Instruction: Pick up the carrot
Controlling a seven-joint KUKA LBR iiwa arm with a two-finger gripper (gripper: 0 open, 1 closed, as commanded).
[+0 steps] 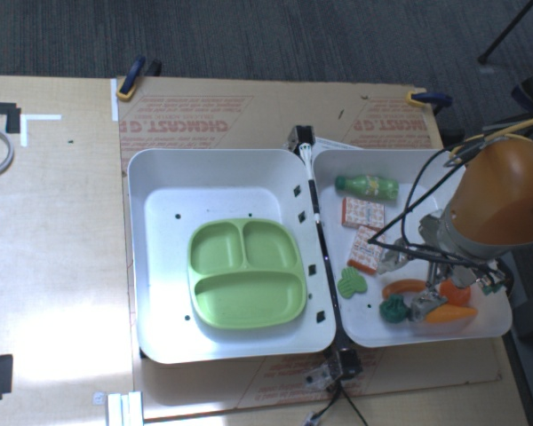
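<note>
The orange carrot (pixel 451 312) lies near the front wall of the right bin (pixel 489 328). A second, smaller orange piece (pixel 402 287) lies just to its left. My gripper (pixel 434 294) is low in the bin between these two orange pieces, directly over or touching the carrot's left end. The wrist and cables hide part of the carrot. The arm's orange band (pixel 505 193) hangs above the bin's right side.
Also in the right bin are a dark green toy (pixel 393 309), a light green leafy piece (pixel 352 282), two red-and-white boxes (pixel 364 213) (pixel 365 252) and a green bottle (pixel 367 185). The left bin (pixel 160 185) holds a green divided plate (pixel 246 273).
</note>
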